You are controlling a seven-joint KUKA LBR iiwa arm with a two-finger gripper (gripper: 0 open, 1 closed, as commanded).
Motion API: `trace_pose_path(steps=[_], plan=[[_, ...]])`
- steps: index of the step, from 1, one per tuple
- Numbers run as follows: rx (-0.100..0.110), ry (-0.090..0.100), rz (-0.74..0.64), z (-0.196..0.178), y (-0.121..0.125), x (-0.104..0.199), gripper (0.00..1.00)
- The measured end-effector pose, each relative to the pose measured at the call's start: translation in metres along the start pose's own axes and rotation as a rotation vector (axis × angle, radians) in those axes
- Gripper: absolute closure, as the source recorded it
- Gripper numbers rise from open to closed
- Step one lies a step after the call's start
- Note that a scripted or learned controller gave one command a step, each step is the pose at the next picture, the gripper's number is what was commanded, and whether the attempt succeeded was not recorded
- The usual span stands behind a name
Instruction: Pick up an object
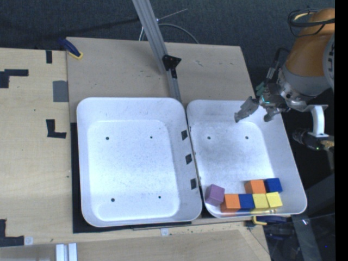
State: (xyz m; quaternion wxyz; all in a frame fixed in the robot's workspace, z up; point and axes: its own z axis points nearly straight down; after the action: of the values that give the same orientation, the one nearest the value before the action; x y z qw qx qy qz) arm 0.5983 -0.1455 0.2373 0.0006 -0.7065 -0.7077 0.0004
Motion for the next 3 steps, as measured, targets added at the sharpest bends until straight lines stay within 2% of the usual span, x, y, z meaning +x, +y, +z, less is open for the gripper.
trace_pose_path(steps=[1, 2, 3], plan=[[0.005, 0.001, -0.003, 0.069, 0.019, 0.036, 0.00], [0.006, 0.000, -0.001, 0.150, 0.035, 0.053, 0.00], [-0.006, 0.000, 0.002, 0.041, -0.026, 0.061, 0.00]])
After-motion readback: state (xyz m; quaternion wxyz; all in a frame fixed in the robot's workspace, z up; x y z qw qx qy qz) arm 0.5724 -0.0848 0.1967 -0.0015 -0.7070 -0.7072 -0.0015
